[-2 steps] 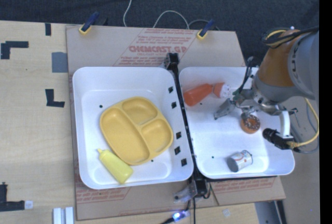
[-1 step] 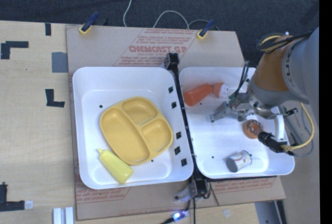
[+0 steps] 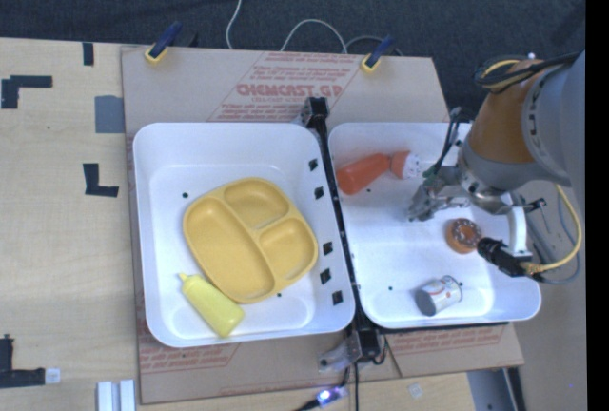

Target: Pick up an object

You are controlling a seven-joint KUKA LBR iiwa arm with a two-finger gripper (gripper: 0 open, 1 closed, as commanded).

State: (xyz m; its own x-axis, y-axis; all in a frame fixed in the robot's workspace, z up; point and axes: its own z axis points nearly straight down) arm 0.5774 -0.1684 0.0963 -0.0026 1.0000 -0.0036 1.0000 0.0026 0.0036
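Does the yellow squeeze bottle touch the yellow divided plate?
Touching. The camera view shows the yellow squeeze bottle lying against the lower edge of the yellow divided plate, with no gap.

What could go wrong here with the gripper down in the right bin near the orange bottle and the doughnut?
The gripper sits low in the right bin in a gap between the orange bottle and the doughnut, so it may close on nothing. The bottle lies on its side and could roll away if nudged. The arm overhangs the bin's right wall and might knock the doughnut.
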